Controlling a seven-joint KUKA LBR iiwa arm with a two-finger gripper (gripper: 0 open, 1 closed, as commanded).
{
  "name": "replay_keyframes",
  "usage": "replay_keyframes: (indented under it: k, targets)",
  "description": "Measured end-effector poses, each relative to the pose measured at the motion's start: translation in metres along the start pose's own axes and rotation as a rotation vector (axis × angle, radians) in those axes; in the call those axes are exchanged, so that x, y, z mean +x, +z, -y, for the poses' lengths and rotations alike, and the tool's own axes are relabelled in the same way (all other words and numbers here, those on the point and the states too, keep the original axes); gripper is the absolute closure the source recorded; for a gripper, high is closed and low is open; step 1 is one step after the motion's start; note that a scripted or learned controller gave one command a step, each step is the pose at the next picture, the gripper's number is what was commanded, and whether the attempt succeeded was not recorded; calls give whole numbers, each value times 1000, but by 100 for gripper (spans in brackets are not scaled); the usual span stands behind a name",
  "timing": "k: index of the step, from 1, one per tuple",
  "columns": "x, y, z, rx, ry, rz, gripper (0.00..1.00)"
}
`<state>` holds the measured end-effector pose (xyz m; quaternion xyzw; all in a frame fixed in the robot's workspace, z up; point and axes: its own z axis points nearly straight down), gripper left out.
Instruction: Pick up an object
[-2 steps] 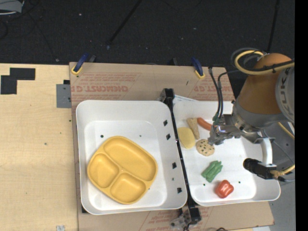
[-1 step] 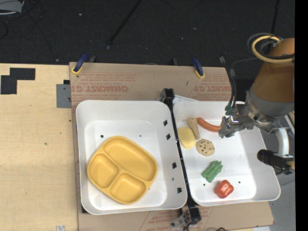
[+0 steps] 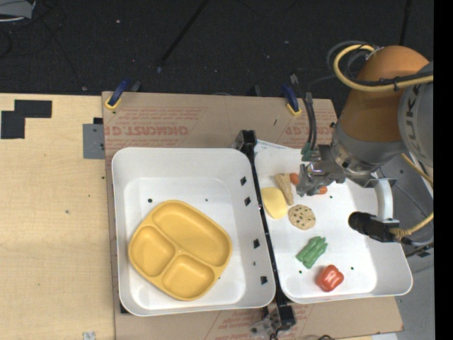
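My gripper (image 3: 309, 181) hangs low over the far part of the right bin (image 3: 368, 275), below the grey wrist and orange band. Small orange pieces (image 3: 323, 188) peek out right beside it, partly hidden by it. A tan wedge (image 3: 284, 187) lies just to its left. Nearer the front sit a pale yellow round piece (image 3: 274, 202), a chocolate-chip cookie (image 3: 302, 217), a green vegetable (image 3: 311, 251) and a red pepper (image 3: 330, 278). Whether the gripper has anything in it cannot be seen from here.
The left bin (image 3: 134, 168) holds a yellow three-compartment plate (image 3: 180, 248). A black divider (image 3: 256, 211) runs between the bins. A black cable end (image 3: 371, 225) and hoses hang from the arm over the right bin's right side.
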<state>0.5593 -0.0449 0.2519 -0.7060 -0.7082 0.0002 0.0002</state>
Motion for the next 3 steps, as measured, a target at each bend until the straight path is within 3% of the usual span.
replay_keyframes:
  k: [3]
  targets:
    - [152,17,-9,1,0,0,100]
